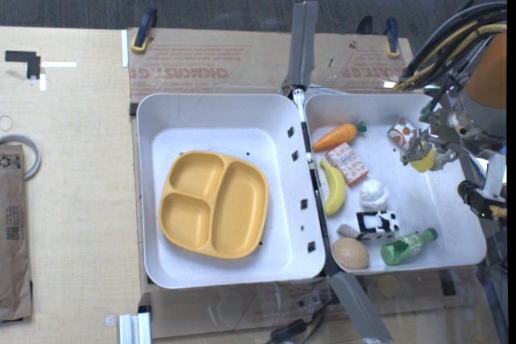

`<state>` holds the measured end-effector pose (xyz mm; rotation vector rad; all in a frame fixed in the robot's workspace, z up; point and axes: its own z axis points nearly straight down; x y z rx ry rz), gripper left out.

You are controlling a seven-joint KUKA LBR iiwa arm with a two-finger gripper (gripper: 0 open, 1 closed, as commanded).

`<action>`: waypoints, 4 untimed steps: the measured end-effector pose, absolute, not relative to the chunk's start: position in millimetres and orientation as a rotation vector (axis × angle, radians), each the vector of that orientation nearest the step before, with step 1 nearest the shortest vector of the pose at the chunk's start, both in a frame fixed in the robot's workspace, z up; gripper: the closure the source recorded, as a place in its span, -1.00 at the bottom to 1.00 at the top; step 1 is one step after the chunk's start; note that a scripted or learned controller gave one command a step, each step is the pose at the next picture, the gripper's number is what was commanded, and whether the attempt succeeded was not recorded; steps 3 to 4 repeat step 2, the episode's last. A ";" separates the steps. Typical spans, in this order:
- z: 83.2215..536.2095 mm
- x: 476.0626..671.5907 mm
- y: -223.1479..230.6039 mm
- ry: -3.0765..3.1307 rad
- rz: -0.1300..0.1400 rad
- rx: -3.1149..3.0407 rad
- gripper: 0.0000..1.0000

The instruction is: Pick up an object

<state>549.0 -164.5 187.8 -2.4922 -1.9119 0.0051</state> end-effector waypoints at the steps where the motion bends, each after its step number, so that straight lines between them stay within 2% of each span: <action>1: 196.8 517.2 -91.7 -1.604 0.009 -2.698 1.00; 2: 212.3 557.4 -33.3 -1.542 0.009 -2.737 1.00; 4: 212.3 557.4 -33.3 -1.542 0.009 -2.737 1.00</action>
